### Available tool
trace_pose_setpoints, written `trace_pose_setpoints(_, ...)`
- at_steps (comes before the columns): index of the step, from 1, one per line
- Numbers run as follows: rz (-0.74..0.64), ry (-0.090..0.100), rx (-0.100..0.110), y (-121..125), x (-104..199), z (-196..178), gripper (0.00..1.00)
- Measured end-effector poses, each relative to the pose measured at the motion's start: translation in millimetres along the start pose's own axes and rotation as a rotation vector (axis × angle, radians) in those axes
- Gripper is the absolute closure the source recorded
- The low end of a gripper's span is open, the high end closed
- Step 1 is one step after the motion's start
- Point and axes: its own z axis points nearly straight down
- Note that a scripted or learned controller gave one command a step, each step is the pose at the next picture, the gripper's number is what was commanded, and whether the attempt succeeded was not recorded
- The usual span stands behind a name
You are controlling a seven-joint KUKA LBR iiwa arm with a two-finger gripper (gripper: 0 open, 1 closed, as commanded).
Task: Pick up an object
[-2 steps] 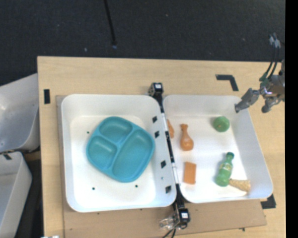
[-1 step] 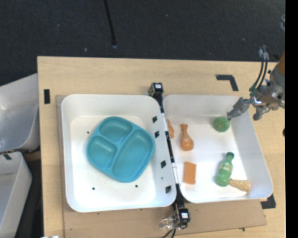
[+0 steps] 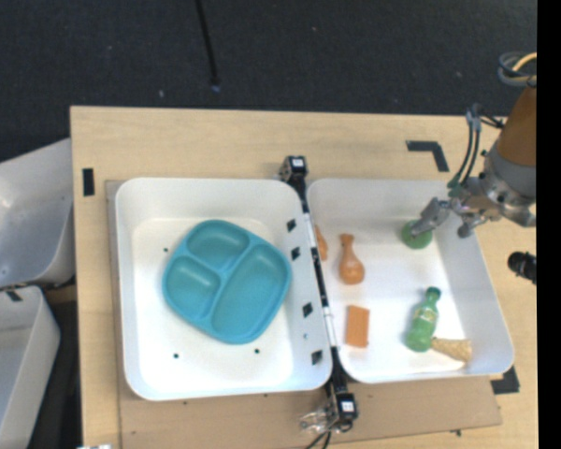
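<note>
The right bin [image 3: 467, 279] holds an orange gourd-shaped toy [image 3: 351, 260], an orange block [image 3: 356, 325], a green bottle [image 3: 423, 319], a beige cone [image 3: 452, 348] and a small round green object [image 3: 416, 234]. My gripper [image 3: 449, 220] hovers over the bin's upper right part, open, fingers spread. The green round object lies just at the tip of the left finger [image 3: 433, 212], not between the two fingers. Nothing sits between them.
A blue divided plate [image 3: 226, 281] lies in the left bin [image 3: 131, 344]. A small orange piece [image 3: 321, 247] rests against the divider between the bins. The green bottle and the cone touch near the right bin's front right corner.
</note>
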Motion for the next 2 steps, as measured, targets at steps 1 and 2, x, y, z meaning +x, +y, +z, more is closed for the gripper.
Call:
trace_pose_setpoints(1,0.004,0.000,0.001,-6.9,2.6,45.0,0.00)
trace_pose_setpoints(2,0.003,-0.001,-0.006,-5.1,1.8,31.3,1.00)
